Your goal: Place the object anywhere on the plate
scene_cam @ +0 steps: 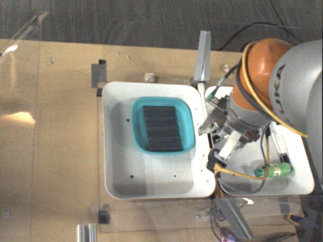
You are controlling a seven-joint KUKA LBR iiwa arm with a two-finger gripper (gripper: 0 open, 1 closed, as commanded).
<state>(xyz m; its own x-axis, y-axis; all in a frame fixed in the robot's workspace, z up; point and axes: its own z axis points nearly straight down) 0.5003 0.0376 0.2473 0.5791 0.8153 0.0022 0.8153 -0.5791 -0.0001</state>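
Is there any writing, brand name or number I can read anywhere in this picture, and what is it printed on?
"UKA": dark letters running down the grey casing of the robot arm, apparently part of a longer brand name cut off by the curve.
Nothing readable on the teal plate, the white bins or the green object.

Wooden bench point(50, 150) under glare; dark grey carpet floor point(126, 9) beyond.
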